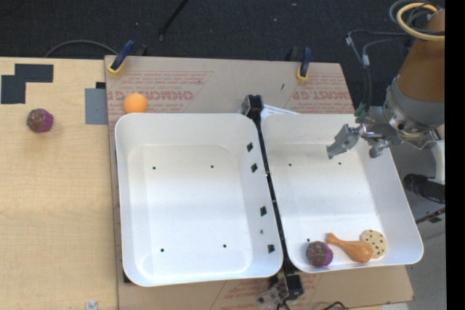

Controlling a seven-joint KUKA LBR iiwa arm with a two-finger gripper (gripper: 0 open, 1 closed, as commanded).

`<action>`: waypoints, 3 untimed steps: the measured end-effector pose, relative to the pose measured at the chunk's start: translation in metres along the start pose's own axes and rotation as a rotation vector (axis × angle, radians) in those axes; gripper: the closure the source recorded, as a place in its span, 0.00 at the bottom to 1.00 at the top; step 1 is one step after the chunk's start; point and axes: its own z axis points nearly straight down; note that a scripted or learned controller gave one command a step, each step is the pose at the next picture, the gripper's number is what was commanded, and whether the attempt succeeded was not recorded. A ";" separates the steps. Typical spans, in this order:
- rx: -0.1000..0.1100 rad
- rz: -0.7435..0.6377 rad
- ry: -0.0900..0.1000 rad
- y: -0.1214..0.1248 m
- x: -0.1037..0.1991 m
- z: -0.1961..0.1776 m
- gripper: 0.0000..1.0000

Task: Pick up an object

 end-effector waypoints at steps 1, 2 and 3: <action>0.004 0.008 0.001 -0.021 -0.023 0.048 0.00; 0.011 -0.001 0.003 -0.053 0.021 0.167 0.00; 0.000 0.005 -0.002 -0.050 -0.056 0.170 0.00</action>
